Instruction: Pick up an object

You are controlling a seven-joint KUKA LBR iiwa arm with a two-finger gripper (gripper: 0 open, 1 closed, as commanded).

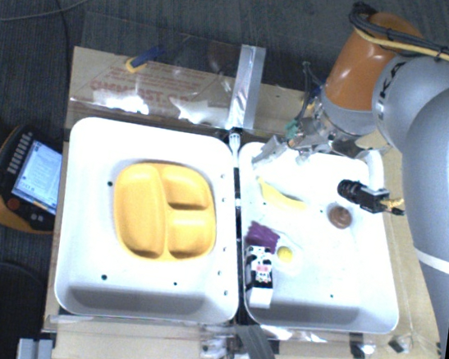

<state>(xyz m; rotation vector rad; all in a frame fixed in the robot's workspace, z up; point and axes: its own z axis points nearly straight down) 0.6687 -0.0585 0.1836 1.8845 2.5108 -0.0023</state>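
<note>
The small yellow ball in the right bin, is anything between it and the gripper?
Nothing visible blocks it. The small yellow ball lies in open white floor, with the gripper at the right bin's far edge; a pale yellow strip lies flat between them.

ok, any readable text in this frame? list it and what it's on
Nothing reads cleanly.
Plastic sheet behind the bins: red print, too blurred to read.
Arm: part of a dark letter by the orange band, cut off.
Pendant left of the bench: lit screen, too small to read.
Cow-pattern box: no legible label.
</note>
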